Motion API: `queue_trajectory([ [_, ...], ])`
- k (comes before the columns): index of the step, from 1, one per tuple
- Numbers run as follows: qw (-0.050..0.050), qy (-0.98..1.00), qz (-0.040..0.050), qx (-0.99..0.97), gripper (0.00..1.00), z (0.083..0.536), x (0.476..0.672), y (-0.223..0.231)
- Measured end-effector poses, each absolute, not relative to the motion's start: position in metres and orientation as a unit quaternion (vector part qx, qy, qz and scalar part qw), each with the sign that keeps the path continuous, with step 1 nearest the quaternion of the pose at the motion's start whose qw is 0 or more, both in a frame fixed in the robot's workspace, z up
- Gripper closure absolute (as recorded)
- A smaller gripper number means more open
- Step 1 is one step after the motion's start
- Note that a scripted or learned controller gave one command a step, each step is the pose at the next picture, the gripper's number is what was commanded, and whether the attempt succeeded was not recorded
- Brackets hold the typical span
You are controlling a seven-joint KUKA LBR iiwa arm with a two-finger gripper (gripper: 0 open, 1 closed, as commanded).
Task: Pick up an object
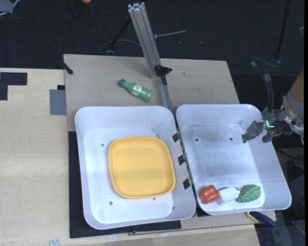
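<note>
The right bin (220, 152) holds three small objects along its near edge: a red pepper-like piece (209, 193), a white block (228, 194) and a green bumpy piece (248, 193). My gripper (257, 132) hovers over the right bin's far right side, well above and away from those objects. Its dark fingers (250, 132) stand spread apart with nothing between them.
The left bin (87, 132) carries a yellow square plate (141, 166). A green bottle (136, 90) lies on the bench behind the left bin. A metal rail (150, 40) slants up from between the bins at the back.
</note>
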State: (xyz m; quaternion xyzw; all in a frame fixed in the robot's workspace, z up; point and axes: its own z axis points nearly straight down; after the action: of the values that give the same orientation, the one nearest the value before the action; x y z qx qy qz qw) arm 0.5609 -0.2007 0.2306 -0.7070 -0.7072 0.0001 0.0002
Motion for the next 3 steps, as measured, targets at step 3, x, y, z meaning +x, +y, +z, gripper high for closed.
queue_trajectory([
  [3, 0.002, -0.707, 0.0010, -0.707, 0.00, 0.122, 0.557, -0.206],
])
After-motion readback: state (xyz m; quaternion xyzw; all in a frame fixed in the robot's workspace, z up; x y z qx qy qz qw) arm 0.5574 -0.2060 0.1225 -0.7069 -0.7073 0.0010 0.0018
